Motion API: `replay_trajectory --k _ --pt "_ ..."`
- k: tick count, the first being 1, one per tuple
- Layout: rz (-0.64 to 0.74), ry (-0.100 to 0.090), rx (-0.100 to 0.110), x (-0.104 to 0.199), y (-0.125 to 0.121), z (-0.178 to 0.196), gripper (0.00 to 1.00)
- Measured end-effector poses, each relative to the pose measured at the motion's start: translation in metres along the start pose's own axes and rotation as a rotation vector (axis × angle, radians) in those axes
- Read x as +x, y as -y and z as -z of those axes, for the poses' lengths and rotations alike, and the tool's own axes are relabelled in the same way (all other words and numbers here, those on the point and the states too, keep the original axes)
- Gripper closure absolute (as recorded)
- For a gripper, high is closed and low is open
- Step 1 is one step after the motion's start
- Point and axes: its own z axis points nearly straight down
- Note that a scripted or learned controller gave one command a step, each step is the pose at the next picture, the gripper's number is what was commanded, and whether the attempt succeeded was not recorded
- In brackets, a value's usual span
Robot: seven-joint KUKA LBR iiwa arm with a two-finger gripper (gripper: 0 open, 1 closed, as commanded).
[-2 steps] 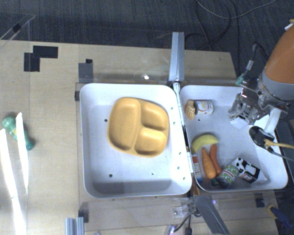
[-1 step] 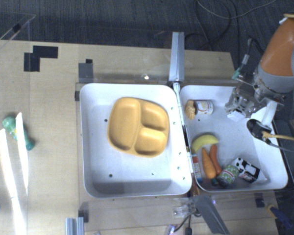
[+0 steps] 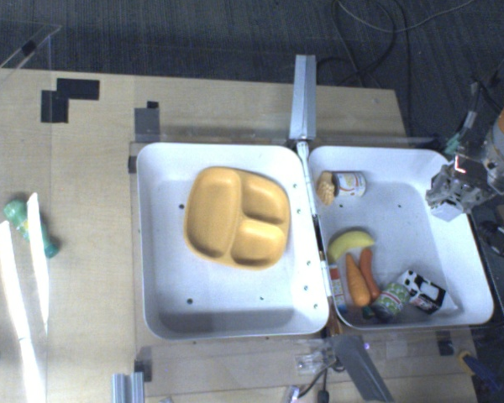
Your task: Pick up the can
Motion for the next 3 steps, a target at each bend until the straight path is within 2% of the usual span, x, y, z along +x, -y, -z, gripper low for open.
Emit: replay_trajectory --k 1,2,3 --pt "-0.205 -0.001 0.002 0.075 0.003 0.001 1.0" --pt "-0.387 0.0 0.003 0.001 -0.025 -0.031 1.0" --pt "-0.428 0.0 0.001 0.05 -0.047 -0.006 1.0"
